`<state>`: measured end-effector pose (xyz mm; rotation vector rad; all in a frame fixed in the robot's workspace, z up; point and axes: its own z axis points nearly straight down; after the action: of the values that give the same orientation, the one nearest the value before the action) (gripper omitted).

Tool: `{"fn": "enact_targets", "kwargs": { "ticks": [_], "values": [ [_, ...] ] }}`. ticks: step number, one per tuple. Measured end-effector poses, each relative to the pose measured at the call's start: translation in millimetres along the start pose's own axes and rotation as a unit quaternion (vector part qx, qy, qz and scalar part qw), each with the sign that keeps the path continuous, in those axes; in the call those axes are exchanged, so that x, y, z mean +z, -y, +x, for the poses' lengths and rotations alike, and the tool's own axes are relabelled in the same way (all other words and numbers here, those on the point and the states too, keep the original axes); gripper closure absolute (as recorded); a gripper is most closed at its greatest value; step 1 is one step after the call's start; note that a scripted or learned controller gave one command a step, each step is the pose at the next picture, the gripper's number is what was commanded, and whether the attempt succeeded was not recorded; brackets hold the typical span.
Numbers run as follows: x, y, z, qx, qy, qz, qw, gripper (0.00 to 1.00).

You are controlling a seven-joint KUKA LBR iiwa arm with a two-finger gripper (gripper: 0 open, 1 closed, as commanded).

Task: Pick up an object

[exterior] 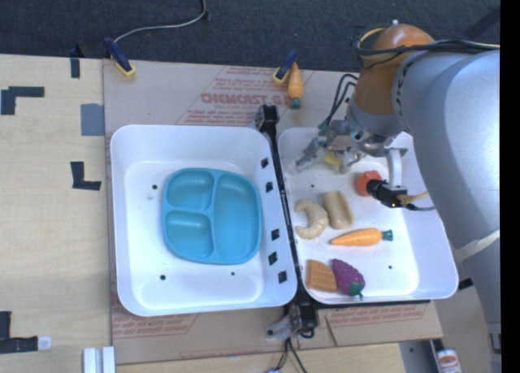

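My gripper (327,150) hangs low over the far left part of the right bin (422,270), below the orange band of the arm. A small yellowish piece (335,158) shows just beneath it; I cannot tell whether they touch. A red round toy (370,181) lies right of the gripper, partly hidden by a black fitting. Nearer the front lie a beige curved pastry (311,219), a tan bread piece (337,209), an orange carrot (357,238), an orange waffle square (321,275) and purple grapes (348,275).
The left bin (130,201) holds a blue divided plate (213,215). A black divider with clips (275,201) runs between the bins. An orange clamp (294,85) and a yellow-blue clamp (120,56) sit on the cardboard behind them. The grey arm covers the right side.
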<state>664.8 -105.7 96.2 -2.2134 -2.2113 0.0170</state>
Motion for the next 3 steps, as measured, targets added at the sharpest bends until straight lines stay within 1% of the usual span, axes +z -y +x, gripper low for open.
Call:
{"fn": "enact_targets", "kwargs": {
  "ticks": [1, 2, 3],
  "values": [
    [-10.7, -1.5, 10.6, 0.000, 0.001, -0.004, 1.0000, 0.00],
    [10.9, 46.7, -1.3, -0.001, 0.001, -0.009, 1.0000, 0.00],
    [12.4, 0.9, -13.1, 0.000, -0.002, 0.002, 1.0000, 0.00]
  ]
}}
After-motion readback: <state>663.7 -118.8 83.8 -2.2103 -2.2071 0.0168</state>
